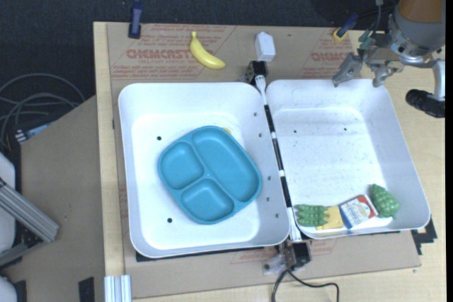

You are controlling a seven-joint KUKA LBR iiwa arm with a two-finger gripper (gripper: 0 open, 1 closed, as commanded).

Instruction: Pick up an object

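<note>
Seeing my grey two-finger gripper spread wide, nothing in it, over right white bin's back rim. Small red-and-white packet lies far below gripper, between two green bumpy toys.

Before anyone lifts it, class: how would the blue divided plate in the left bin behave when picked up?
The blue plate looks like rigid moulded plastic, so probably stiff and light. Its smooth surface may be slippery. Lying flat, it is unlikely to roll, though a wide rim could be hard for the claw to grip.

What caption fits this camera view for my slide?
Open gripper hovers over the right bin; blue divided plate fills the left bin, banana outside.
</note>
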